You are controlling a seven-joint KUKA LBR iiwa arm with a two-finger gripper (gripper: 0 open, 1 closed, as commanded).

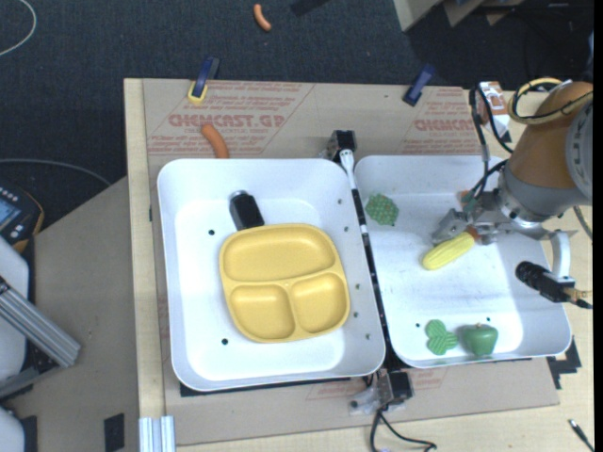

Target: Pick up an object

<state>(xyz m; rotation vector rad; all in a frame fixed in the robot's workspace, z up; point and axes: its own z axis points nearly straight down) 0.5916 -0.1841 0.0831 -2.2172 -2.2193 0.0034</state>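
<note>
Dark carpet floor (113, 26), plywood bench (283, 111), stray orange piece (262, 17), looping cables (19, 12)

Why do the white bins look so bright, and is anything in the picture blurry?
In the camera view, overhead light washes out the left bin and right bin, so their white floors lose detail; the yellow tray throws a soft shadow. The small green toys look soft and hard to identify. The gripper by the corn is slightly blurred.
</note>
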